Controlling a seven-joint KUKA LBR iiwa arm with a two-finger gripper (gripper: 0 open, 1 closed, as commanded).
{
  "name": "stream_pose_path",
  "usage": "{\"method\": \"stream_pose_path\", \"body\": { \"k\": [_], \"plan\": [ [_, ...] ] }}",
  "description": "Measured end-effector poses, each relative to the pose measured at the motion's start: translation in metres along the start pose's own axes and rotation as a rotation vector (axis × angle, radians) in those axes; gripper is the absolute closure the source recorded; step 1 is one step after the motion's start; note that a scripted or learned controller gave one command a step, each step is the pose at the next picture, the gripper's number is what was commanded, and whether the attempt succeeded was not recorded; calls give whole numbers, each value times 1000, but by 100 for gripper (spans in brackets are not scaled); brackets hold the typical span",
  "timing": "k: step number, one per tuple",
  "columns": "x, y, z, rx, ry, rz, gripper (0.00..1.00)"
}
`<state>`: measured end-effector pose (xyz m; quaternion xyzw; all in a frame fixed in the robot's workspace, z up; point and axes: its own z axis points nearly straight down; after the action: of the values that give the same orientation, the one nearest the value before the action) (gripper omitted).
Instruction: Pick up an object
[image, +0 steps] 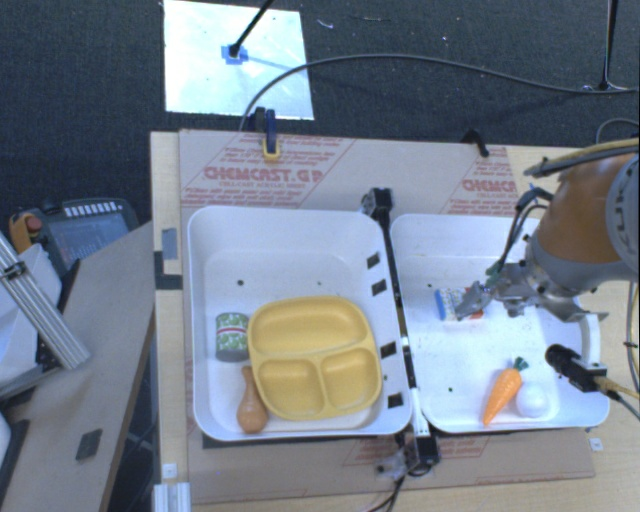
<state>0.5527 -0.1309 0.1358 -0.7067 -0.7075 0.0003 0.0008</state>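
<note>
In the right bin (430, 250) the gripper (462, 301) hangs low over the floor, left of centre, reaching in from the right on the grey and orange arm (590, 215). A small blue thing (441, 303) shows at its tip and a bit of orange-red (473, 314) just under it; whether they are held is unclear. An orange carrot with a green top (502, 394) lies near the bin's front, well below the gripper. A white ball (533, 401) rests right beside the carrot.
The left bin (290, 235) holds a yellow divided plate (313, 356), a small green can (232, 335) left of it and a brown drumstick-shaped toy (250, 403) at the front. A black divider with clips (392, 300) separates the bins. Cables trail near the right bin's front right corner.
</note>
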Motion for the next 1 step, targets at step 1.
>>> {"method": "stream_pose_path", "body": {
  "k": [1],
  "plan": [
    [-1, 1, -13, -4, -2, 0, 100]
  ]
}}
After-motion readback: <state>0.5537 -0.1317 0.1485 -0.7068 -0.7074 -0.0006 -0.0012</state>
